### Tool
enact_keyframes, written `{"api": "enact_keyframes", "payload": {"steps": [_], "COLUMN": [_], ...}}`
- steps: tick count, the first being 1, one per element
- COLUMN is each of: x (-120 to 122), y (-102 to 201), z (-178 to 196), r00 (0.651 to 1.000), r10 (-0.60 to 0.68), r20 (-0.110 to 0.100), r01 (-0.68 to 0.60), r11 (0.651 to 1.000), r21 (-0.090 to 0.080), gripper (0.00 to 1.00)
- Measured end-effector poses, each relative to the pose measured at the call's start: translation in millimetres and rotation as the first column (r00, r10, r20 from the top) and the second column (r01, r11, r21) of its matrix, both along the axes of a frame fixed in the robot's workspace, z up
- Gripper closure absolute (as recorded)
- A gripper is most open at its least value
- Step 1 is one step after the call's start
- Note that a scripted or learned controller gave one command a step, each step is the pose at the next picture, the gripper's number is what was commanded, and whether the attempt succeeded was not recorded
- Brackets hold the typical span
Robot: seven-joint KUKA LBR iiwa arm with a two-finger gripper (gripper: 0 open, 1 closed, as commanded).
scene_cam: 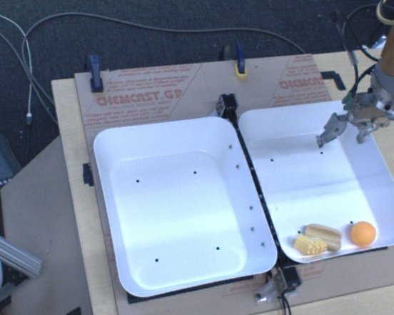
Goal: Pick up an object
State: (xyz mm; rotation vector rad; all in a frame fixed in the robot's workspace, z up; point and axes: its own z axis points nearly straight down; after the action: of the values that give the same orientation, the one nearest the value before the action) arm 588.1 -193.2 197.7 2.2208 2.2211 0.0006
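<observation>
End effector (346, 128) hangs spread open and empty over right bin's (295, 191) far end; orange ball (363, 233), corn piece (310, 245) and tan roll (323, 232) cluster along near rim, well apart toward the camera.

Only text I can read is on the brown protective sheet (173, 84) under the bins: "CHEMCAST GP" printed in red, repeated at the right end too. The smaller lines beneath are too blurry.
</observation>
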Motion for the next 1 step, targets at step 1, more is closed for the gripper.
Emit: {"api": "enact_keyframes", "payload": {"steps": [1], "x": [0.3], "y": [0.1], "z": [10.7], "r00": [1.000], "r10": [0.000], "r20": [0.001], "r01": [0.000], "r11": [1.000], "r21": [0.000], "gripper": [1.00]}}
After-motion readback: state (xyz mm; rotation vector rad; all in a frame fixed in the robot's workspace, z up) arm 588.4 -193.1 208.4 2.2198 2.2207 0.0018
